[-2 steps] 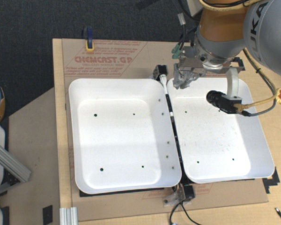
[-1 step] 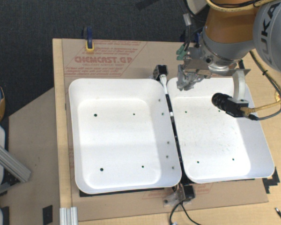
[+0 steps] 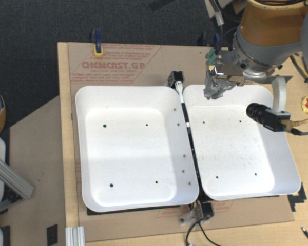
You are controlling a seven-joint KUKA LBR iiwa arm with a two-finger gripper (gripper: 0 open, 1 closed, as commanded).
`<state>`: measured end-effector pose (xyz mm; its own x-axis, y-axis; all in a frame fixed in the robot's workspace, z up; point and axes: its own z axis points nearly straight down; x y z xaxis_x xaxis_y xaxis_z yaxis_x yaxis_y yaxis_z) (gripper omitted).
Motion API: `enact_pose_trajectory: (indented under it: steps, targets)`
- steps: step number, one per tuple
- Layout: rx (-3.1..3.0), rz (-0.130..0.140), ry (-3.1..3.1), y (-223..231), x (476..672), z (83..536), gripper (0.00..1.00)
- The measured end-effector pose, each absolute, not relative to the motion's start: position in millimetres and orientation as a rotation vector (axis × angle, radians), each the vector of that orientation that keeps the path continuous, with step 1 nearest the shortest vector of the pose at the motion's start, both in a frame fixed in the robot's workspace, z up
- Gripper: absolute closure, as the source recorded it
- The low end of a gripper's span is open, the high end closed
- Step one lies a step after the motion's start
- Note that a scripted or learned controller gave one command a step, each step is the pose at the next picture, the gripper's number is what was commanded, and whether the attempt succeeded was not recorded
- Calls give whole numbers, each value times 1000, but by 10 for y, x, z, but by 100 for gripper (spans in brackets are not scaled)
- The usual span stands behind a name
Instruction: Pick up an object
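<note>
My gripper (image 3: 214, 92) hangs from the grey and orange arm over the far left corner of the right bin (image 3: 277, 186). It sits just above that bin's back rim, and nothing shows beneath it but white floor. The left bin (image 3: 87, 137) lies beside it; the two bins meet along a dark seam (image 3: 190, 142). Both bin floors show small dark dots and, on the right one, faint scuff marks.
A black cylinder (image 3: 264, 117) on a white bracket sticks out from the arm over the right bin's back right part. A black clamp (image 3: 175, 78) sits at the seam's far end. A blue clamp (image 3: 97, 39) pins the cardboard sheet (image 3: 118, 63) behind the bins.
</note>
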<state>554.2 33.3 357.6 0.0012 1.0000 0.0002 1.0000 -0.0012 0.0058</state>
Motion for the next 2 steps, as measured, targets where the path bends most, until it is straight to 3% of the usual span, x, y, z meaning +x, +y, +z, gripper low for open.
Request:
enact_pose_trajectory:
  steps: [1, 2]
  targets:
    - [2208, 28, 2216, 561, 5388, 5167, 100]
    - [2228, -21, 2229, 741, 5680, 3598, 100]
